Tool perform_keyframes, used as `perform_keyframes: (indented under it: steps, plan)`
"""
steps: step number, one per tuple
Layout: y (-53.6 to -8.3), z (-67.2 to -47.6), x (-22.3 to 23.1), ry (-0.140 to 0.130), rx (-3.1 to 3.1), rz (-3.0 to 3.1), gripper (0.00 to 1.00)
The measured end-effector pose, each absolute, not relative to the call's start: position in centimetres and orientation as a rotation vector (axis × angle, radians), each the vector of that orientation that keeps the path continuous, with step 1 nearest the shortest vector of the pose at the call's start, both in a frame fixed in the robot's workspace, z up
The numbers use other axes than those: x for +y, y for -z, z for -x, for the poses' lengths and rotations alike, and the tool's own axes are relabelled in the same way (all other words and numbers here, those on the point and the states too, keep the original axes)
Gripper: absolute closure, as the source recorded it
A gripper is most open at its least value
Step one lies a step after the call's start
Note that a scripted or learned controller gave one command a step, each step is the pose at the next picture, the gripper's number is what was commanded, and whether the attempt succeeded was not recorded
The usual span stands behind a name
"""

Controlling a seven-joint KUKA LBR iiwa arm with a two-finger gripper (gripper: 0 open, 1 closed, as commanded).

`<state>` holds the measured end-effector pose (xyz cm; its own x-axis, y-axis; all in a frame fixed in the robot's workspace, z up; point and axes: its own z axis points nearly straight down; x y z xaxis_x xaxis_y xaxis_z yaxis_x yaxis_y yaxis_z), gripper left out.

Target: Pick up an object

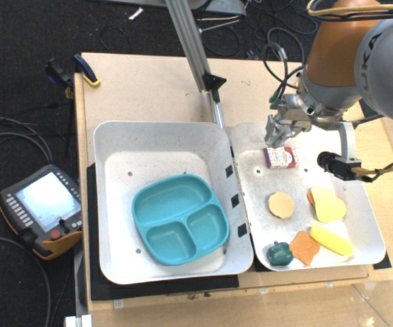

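Camera view: gripper (276,139) sits low over the far-left part of the right bin (372,210), directly above and just beside the small pink-and-white packet (281,157); cannot tell how far the jaws are parted, and nothing is seen between them. Rest of right bin: round tan piece (281,205) at centre, yellow-and-orange piece (326,205) to its right, yellow banana-like item (331,240), orange wedge (306,248) and dark green item (278,253) along the near edge, all apart from the gripper. Left bin (114,142) holds a teal divided tray (180,219); both bins rest on the tan surface (142,87).
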<state>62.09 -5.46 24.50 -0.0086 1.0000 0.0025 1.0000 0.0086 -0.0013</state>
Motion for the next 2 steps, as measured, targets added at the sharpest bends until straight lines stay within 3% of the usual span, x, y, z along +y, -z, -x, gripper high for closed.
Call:
perform_keyframes:
  steps: [2]
  plan:
    - [-25.0,-60.4,5.0,0.0,-2.229,2.211,1.0]
